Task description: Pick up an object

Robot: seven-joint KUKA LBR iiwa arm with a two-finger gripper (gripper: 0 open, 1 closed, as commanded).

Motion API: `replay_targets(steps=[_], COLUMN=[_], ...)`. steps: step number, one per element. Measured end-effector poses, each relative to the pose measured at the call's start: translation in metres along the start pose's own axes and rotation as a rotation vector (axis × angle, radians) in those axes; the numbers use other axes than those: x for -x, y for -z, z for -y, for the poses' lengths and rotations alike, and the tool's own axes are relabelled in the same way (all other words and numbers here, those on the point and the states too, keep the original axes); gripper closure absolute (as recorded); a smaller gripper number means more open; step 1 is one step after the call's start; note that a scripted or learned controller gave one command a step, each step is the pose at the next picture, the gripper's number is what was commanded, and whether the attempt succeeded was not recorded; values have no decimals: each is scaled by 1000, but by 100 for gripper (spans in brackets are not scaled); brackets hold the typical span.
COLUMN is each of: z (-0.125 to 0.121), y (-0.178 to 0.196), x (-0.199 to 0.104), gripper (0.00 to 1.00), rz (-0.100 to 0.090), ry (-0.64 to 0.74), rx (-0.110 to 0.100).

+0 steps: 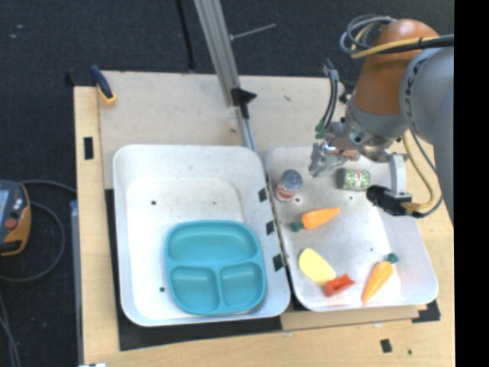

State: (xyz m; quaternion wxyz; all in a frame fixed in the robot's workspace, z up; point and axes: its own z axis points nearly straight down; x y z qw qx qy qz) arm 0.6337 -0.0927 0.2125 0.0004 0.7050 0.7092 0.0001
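Note:
My gripper (325, 159) hangs over the back of the right bin (409, 239), under the orange wrist band. A small green can (354, 179) lies just right of it, and a grey-capped little bottle (289, 184) stands just left and in front of it. Nothing shows between the fingers. Farther forward lie an orange carrot (320, 218), a yellow piece (315, 266), a small red piece (338, 284) and a second carrot (378, 279).
The left bin (141, 205) holds a teal divided tray (215, 267). A slanted aluminium post (221, 52) rises behind the bins. The bench edge runs around both bins.

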Motion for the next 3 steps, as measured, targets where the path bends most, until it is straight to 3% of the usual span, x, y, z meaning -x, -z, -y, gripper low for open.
replay_targets(steps=[3], z=[-26], y=[39], x=[-153], gripper=[100], rz=[-3], ry=[2], rx=[2])
